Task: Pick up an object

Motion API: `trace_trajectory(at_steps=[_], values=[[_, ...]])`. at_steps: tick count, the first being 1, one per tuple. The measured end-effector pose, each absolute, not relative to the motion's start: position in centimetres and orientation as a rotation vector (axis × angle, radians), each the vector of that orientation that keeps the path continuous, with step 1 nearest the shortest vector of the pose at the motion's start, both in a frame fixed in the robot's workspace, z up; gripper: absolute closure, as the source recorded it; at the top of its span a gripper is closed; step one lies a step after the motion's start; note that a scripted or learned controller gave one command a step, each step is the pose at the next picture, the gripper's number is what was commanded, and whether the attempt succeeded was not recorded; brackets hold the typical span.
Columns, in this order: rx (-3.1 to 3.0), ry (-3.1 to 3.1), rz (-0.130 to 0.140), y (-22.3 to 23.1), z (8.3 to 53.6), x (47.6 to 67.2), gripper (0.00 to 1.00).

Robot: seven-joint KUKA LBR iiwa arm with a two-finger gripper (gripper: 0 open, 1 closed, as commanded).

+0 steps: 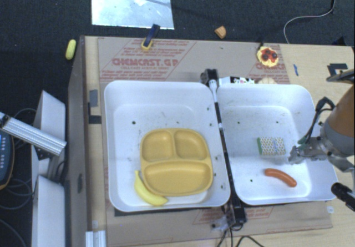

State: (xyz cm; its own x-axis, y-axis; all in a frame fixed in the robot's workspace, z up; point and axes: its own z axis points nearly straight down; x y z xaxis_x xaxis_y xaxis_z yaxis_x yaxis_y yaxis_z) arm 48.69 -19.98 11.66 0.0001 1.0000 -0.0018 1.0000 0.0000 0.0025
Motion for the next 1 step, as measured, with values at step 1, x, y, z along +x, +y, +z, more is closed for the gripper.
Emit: trace_trajectory(at_steps=[1], values=[[2.219,2.221,0.001,-19.94,11.63,48.68,0.00]])
